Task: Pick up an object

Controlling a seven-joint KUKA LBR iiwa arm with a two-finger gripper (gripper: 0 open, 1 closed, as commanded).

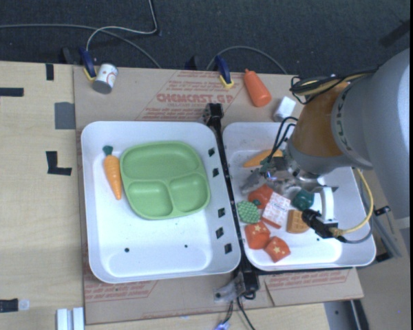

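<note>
The right bin holds a heap of small toy foods: red pieces, a red one near the front, a green checkered piece, a white and red packet, a tan piece, a teal piece and an orange piece. My gripper reaches down into this heap, just above the red and white pieces. The wrist covers its fingertips.
The left bin holds a green divided plate and a toy carrot by its left wall. Behind the bins lie an orange toy, a small white can and a white block. Cables run over the back.
</note>
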